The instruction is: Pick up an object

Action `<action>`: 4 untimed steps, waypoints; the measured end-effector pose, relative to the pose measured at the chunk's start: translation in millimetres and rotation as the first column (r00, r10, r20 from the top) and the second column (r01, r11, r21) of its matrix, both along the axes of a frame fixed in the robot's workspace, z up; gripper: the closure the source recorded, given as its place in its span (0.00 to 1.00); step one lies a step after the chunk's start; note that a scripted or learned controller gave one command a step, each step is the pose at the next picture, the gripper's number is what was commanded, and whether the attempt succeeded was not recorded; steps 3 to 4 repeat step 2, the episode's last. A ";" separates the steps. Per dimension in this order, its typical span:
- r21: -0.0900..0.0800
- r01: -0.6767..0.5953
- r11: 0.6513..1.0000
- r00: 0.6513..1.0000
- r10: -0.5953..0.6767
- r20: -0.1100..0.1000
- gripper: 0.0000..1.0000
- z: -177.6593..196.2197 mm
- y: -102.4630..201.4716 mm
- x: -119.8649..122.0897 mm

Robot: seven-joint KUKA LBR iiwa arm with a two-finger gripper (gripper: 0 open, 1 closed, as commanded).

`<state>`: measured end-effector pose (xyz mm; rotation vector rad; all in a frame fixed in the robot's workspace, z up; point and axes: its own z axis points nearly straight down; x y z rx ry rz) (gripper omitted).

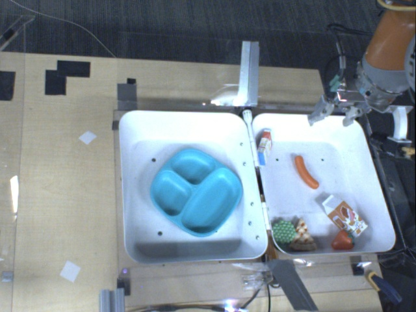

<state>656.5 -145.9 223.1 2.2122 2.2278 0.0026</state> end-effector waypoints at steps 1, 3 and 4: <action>0.000 -0.020 1.000 1.000 0.020 -0.002 0.00 -96.6 16.2 -42.3; -0.002 -0.141 0.990 0.990 0.141 0.007 0.00 -135.4 17.4 -46.1; -0.002 -0.141 0.990 0.990 0.141 0.007 0.00 -135.4 17.4 -46.1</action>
